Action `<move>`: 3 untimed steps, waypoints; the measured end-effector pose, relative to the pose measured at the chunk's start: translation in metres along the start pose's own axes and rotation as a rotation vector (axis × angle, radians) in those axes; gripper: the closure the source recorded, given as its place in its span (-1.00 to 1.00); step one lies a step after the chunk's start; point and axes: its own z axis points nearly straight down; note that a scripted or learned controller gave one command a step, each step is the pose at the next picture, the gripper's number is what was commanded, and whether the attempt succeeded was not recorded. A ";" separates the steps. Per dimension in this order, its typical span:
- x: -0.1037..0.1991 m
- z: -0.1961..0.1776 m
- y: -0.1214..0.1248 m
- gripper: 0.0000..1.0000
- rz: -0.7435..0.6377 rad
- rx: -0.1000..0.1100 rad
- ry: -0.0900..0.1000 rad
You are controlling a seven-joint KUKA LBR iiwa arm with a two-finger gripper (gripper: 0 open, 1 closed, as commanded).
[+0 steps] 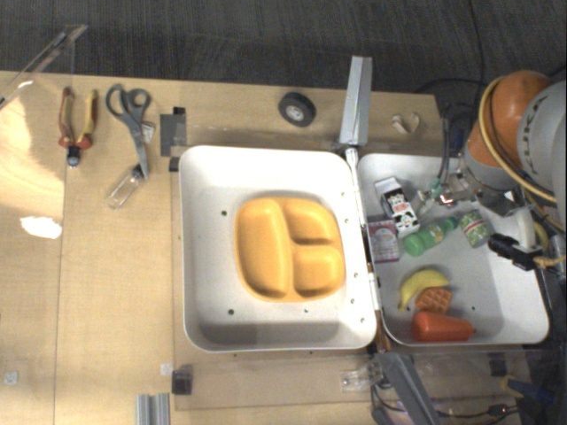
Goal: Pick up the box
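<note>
Pincer (pixel 450 193) sits low over the right white bin's (pixel 523 312) far side; its tips are blurred, so I cannot tell its state. Small white printed box (pixel 396 204) lies just left of it, apparently untouched. Green plastic bottle (pixel 434 235) lies just below it.

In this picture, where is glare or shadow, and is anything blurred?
Camera view: strong glare whitens the bench's left edge; soft shadow lies along the lower inner wall of the left bin; the arm at right looks blurred; the small box stays readable.
</note>
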 end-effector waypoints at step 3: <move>0.079 -0.089 0.060 1.00 0.124 0.023 0.043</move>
